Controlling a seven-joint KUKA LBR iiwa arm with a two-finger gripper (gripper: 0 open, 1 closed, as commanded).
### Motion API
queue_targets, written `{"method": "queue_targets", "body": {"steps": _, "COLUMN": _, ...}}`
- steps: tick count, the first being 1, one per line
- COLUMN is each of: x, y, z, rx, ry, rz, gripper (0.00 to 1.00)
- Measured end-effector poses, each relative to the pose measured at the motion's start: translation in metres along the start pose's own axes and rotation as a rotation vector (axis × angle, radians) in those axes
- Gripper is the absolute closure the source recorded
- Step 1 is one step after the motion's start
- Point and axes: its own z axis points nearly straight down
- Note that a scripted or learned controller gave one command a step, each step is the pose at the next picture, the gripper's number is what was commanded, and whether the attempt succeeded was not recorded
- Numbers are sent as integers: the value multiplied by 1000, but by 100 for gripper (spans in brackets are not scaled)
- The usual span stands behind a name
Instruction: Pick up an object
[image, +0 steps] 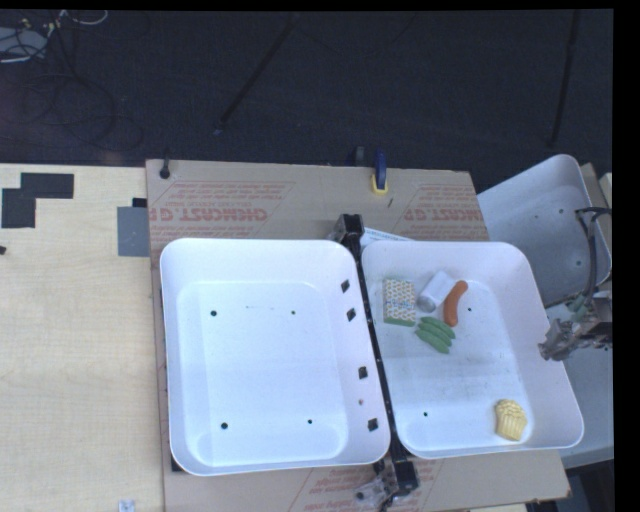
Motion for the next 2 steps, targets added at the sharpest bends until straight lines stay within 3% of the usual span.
{"method": "queue_targets", "body": {"steps": 1, "x": 16, "y": 2, "z": -89, "rx": -8, "ry": 2, "rz": -10, "gripper": 100}}
{"method": "queue_targets", "body": {"steps": 2, "x": 59, "y": -2, "z": 87, "rx": 16, "ry": 12, "rz": -10, "gripper": 100}}
